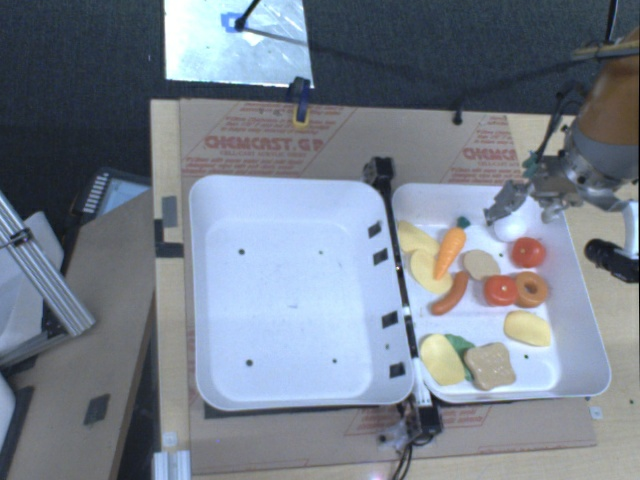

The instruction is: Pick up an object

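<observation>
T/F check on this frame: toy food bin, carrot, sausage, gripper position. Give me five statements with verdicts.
1. All the toy food lies in the right bin. True.
2. The carrot lies in the left bin. False: it lies in the right bin, next to a yellow piece.
3. The gripper is over the far part of the right bin, near a white object. True.
4. The sausage is between the gripper's fingers. False: it lies on the bin floor, apart from the gripper.
5. The slice of bread sits at the far edge of the bin. False: it lies near the bin's near edge.
</observation>
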You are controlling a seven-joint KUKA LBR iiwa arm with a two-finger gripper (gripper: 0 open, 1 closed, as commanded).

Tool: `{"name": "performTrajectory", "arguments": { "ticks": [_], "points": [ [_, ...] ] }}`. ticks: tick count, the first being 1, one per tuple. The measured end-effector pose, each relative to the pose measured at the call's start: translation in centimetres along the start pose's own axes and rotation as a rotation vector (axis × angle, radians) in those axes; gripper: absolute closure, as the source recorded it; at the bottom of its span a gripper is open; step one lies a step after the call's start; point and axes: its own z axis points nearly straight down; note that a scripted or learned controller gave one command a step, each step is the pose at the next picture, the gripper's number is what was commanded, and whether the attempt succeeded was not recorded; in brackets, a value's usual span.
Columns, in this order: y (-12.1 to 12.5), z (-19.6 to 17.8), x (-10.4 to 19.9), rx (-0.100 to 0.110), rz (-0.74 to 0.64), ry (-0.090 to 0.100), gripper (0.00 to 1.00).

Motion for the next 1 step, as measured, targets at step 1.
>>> {"name": "performTrajectory", "arguments": {
  "ticks": [1],
  "points": [
    [-2.66,4.39,10.25,0.006,-0.010,0.005,0.00]
  ]
}}
